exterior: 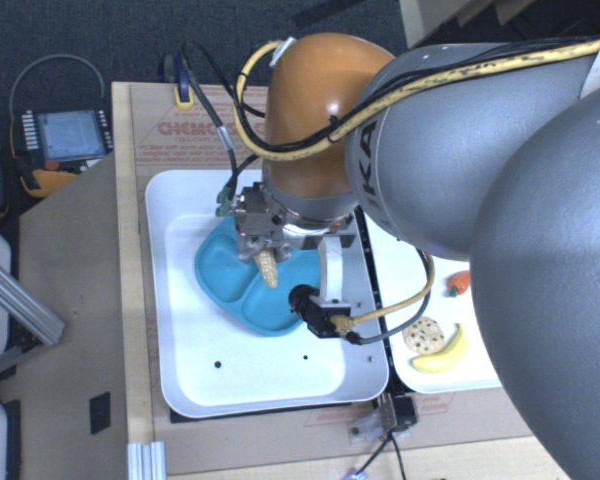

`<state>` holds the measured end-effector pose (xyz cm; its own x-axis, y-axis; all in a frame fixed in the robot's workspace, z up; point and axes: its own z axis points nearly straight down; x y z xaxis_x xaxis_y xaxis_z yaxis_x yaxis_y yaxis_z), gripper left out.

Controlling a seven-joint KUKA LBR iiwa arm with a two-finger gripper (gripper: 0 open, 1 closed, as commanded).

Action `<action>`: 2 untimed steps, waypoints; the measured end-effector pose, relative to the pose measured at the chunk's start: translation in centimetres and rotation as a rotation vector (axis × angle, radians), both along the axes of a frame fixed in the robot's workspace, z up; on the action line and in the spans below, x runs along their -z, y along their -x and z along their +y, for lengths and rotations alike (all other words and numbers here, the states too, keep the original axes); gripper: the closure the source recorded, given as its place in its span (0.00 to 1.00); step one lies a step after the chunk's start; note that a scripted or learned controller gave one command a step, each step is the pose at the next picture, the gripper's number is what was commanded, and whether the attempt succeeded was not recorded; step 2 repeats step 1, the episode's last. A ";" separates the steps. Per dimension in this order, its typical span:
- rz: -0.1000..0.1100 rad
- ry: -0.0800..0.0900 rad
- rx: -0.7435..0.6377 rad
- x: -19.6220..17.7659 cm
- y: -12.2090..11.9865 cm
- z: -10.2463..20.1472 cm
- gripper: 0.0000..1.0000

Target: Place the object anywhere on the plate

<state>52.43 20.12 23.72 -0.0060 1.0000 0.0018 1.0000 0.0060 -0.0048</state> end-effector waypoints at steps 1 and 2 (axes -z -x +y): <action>-0.001 0.002 0.005 0.0 -0.1 -0.3 0.00; -0.001 0.002 0.005 0.0 -0.1 -0.3 0.00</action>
